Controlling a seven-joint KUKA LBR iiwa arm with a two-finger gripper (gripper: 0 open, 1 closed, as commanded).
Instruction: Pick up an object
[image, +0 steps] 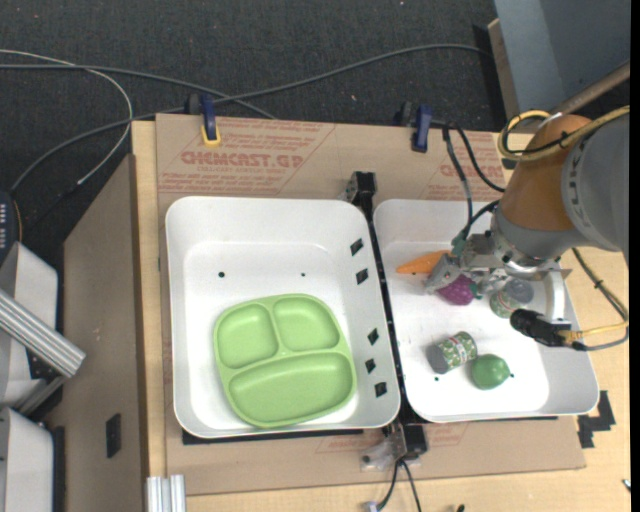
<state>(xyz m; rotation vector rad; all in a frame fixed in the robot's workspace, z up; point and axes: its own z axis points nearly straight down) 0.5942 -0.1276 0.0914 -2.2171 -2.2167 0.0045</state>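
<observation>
Four items lie in the right bin (570, 395) around the gripper (478, 277). Purple piece (458, 291): directly under the gripper, touching its lower edge; whether it is pinched cannot be told. Carrot (420, 265): just left, long axis pointing left. Can (453, 351) and green ball (489, 372): below, apart. Green tray (285, 358): far left bin.
</observation>
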